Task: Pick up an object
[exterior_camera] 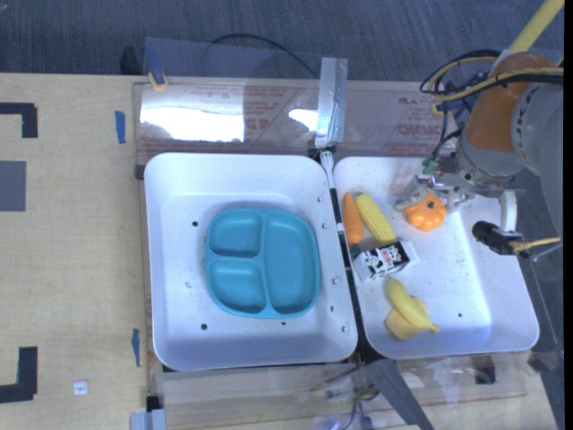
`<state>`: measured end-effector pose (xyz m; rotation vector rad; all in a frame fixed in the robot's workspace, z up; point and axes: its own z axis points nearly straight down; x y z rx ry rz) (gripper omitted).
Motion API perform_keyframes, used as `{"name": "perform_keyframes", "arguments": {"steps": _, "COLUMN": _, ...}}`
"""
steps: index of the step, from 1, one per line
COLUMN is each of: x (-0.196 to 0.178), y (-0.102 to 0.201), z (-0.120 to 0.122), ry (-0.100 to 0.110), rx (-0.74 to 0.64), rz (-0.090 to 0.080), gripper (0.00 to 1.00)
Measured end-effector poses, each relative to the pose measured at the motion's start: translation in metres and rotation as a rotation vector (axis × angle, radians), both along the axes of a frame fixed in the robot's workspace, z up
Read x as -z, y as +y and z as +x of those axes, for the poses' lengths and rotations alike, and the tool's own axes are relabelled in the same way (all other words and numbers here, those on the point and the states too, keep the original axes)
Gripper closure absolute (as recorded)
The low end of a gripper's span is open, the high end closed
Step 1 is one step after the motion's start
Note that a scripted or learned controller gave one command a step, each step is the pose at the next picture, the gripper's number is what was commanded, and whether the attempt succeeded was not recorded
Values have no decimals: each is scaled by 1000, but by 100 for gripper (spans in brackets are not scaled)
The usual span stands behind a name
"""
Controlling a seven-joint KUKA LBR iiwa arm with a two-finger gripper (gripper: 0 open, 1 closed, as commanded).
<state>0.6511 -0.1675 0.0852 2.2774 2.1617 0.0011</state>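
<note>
The right bin [501, 325] holds several toy foods. A small orange fruit with a green stem [424, 215] lies near the bin's back, directly beneath my gripper [438, 192], which hangs from the grey arm with the orange band [495, 119]. The gripper's metal tip overlaps the fruit's top edge, and I cannot make out whether it touches it. A yellow corn cob [375, 219] and an orange carrot [353, 223] lie by the left wall. A black-and-white carton [384, 260] sits mid-bin, with a yellow banana [408, 312] in front of it.
The left bin [170, 195] carries a blue divided plate [263, 261]. A raised divider [342, 240] separates the bins. Cables [461, 70] loop above the wrist, and a black part of the arm [492, 236] overhangs the right bin's right side.
</note>
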Motion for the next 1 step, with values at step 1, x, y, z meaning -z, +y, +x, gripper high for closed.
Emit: {"name": "perform_keyframes", "arguments": {"steps": 1, "x": -13, "y": 0, "z": 2, "ry": -7, "rx": -2, "rz": -3, "gripper": 100}}
